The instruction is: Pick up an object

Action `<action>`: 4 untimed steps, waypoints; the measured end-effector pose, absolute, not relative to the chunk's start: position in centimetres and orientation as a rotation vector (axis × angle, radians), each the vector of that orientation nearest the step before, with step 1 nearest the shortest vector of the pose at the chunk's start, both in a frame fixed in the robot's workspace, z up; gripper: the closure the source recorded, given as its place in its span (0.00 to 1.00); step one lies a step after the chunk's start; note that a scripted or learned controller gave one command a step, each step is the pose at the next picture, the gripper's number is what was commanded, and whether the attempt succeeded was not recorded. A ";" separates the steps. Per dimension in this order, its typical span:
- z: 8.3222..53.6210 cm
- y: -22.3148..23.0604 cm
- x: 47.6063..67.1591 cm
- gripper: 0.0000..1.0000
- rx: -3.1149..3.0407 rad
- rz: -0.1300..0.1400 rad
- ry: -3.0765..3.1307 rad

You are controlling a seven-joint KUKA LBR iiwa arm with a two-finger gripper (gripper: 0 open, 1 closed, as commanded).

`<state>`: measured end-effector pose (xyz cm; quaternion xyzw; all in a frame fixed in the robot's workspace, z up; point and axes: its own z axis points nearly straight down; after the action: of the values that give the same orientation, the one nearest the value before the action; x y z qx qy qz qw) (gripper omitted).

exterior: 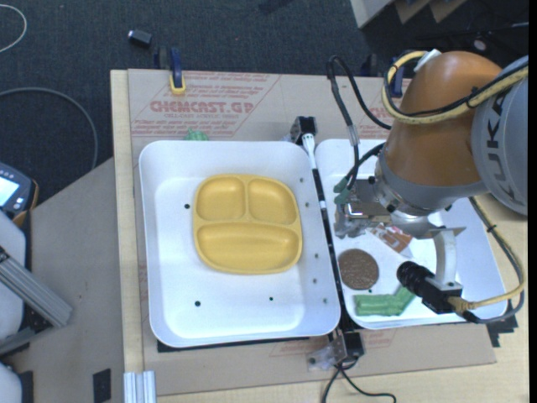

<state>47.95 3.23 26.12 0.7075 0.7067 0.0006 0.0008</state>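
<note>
Yellow divided plate centred in left bin | right bin: brown round disc near its front left, green block just in front of the disc, small reddish-brown piece just behind it | gripper low over right bin's left side, behind the disc | spread or pressed together: cannot tell

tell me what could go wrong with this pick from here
1. The gripper hangs close to the left wall of the right bin, so a descent may clip the rim rather than reach an object.
2. The brown disc looks flat and may slip out of a pinch.
3. The green block lies against the bin's near wall, which leaves little room to get round it.
</note>
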 end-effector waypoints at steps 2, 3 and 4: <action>29.9 10.9 47.9 1.00 2.221 0.003 2.220; 32.9 12.2 47.9 1.00 2.220 0.001 2.222; 35.2 6.9 48.0 1.00 2.220 0.003 2.220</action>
<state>47.96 6.85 35.23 0.7072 0.7070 0.0009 0.0011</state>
